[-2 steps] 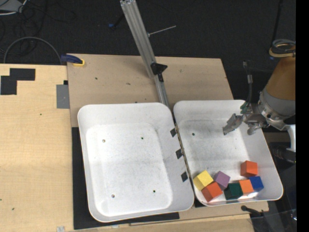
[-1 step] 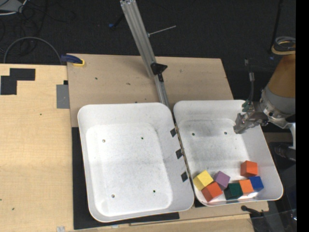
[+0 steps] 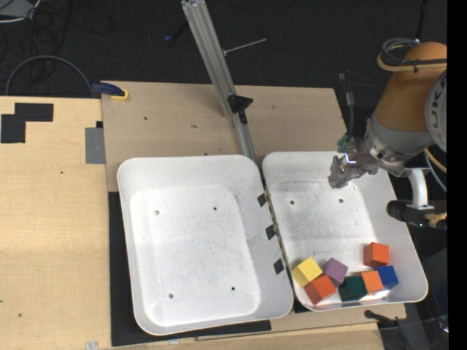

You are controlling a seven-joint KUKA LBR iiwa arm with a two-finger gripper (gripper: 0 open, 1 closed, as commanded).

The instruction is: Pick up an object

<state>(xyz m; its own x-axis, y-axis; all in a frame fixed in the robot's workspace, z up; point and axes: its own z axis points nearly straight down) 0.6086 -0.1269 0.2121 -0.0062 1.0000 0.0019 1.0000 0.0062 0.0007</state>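
Hovering gripper (image 3: 341, 173) over right bin (image 3: 306, 168) far edge; finger state unclear; 7 blocks clustering at near edge, red block (image 3: 376, 254) nearest.

the grey arm (image 3: 408, 100) with its orange band came in from the right, bent downward at the wrist. its gripper (image 3: 341, 172) pointed down and hung low.

So there were two white bins on the tabletop (image 3: 182, 115): a left bin (image 3: 139, 173) and a right bin (image 3: 306, 168). I counted seven blocks in all, one each of yellow (image 3: 308, 270), purple (image 3: 336, 270), green (image 3: 353, 288) and blue (image 3: 388, 276), plus three reddish-orange ones (image 3: 376, 254) (image 3: 319, 289) (image 3: 372, 281).
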